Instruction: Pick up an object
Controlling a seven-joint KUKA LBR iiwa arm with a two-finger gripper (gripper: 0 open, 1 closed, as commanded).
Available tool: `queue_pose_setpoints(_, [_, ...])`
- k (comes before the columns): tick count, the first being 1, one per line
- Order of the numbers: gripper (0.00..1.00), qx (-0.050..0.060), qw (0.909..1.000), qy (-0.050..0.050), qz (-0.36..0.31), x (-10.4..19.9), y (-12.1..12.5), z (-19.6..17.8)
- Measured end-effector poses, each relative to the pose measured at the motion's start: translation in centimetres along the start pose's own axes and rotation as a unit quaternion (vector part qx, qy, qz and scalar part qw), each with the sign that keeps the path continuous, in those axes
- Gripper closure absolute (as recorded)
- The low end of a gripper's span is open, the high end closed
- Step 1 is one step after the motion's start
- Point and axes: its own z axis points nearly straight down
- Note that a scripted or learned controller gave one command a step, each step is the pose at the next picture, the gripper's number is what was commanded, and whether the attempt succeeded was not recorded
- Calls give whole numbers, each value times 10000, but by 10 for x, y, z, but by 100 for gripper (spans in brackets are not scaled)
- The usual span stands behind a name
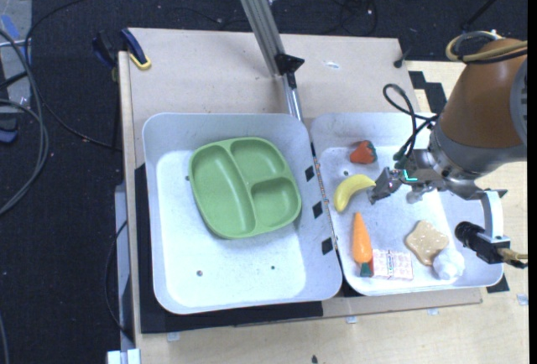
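Observation:
The right bin [470,278] holds a yellow banana [351,190], an orange carrot [361,240], a red strawberry-like piece [362,153], a tan slice of bread [426,241], a pink-and-white packet [392,264] and a small white lump [447,266]. My gripper [391,185] hangs over the middle of that bin, just right of the banana. Its dark fingers [382,188] stand slightly apart with nothing between them. The grey and orange arm comes in from the right.
The left bin [226,278] carries a green divided plate [245,186]. A metal pole [256,2] slants over the bench from the top. Black cables loop near the wrist, and a black part [478,241] sticks out over the right bin's edge.

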Motion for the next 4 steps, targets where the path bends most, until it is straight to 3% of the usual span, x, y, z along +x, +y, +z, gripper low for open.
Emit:
queue_pose_setpoints(1, [0, -15, 10000, -3, -1, 0, 1, -1])
queue_pose_setpoints(3, [0, 8, 10000, -1, 10, 9, 7, 107])
queue_pose_setpoints(4, [100, -13, 10000, -4, 17, 8, 8, 94])
